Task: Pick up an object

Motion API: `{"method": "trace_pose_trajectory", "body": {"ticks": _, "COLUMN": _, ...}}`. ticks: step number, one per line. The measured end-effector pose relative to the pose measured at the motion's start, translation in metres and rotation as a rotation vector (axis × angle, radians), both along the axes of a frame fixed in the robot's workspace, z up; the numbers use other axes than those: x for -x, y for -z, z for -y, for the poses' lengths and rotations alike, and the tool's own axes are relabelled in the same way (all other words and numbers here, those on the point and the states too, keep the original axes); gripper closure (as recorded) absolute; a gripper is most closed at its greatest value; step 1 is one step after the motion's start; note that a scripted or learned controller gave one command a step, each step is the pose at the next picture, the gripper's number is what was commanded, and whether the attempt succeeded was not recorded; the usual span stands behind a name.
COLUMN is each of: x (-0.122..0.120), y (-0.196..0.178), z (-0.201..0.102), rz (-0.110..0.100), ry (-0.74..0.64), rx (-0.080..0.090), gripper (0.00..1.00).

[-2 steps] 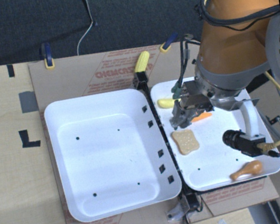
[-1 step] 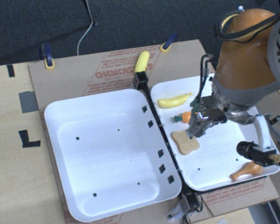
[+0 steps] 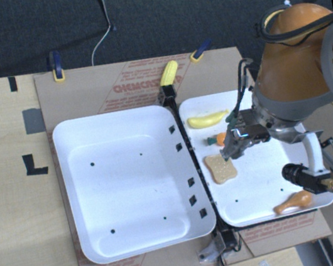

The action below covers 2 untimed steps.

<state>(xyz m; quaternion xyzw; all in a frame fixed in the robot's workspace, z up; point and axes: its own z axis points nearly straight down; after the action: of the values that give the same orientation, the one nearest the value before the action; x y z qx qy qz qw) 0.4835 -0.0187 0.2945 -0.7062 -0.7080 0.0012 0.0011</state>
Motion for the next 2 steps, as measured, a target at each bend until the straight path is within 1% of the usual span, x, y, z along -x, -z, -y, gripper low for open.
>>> {"method": "trace_pose_trajectory", "body": {"ticks": 2, "x": 0.0000, "y": -0.0186, "z": -0.0010, "rz": -0.004, "ry": -0.003, "rx": 0.000, "gripper": 1.00}}
